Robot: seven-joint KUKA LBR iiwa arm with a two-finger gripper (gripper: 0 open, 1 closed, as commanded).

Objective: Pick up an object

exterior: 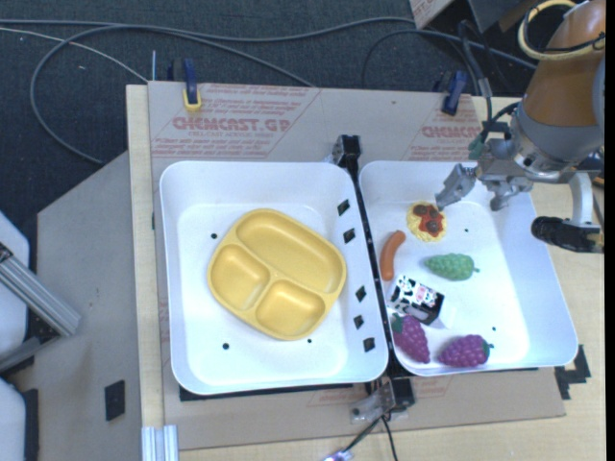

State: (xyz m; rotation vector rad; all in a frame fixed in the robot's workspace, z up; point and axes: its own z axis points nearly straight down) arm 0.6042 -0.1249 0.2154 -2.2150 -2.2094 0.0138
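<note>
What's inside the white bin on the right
The right bin holds a small pizza, a sausage, a green vegetable, a cow-patterned toy and two purple grape bunches.

grey KUKA arm (567,113) with rounded housing, orange band (577,27) above wrist, yellow cable loop (538,22) at top, metallic silver gripper (479,188) with two slim grey fingers, black cylindrical part (567,233) on side

Camera: single, fixed above the table (288,113), looking down at a slant from moderate height. Frame takes in both white bins: left bin (183,257), right bin (538,286).
</note>
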